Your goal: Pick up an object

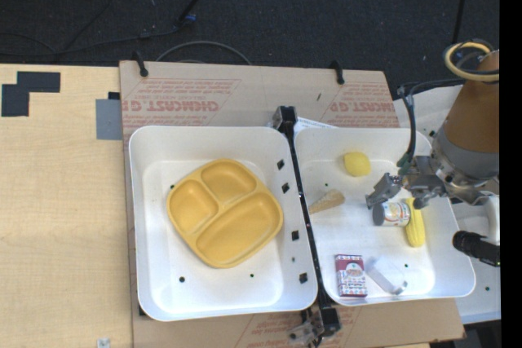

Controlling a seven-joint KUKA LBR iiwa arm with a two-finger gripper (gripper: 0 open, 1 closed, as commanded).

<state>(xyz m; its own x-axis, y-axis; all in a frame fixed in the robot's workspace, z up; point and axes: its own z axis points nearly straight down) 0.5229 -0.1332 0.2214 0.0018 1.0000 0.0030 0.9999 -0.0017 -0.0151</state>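
The gripper hangs low over the right bin, reaching in from the right side, its grey fingers spread apart and angled down toward the bin floor with nothing between them. Directly under it lies a small can on its side, white with a bit of red and yellow on the label, just below the finger ends; from up here I cannot tell whether metal is touching it. Tight against the can's right side rests a yellow corn cob, lying lengthwise toward the front of the bin. A little way back and to the left of the gripper sits a yellow lemon, round and well clear of everything else. Further left, near the divider between the bins, lies a tan cone-shaped piece, pointing toward the middle. Along the front wall of the same bin there is a red and white box lying flat, and just beside it to the right a pale grey block set at a slant. Across the divider, the left bin holds a yellow sectioned plate, three compartments facing up, sitting roughly in the centre and turned at an angle.
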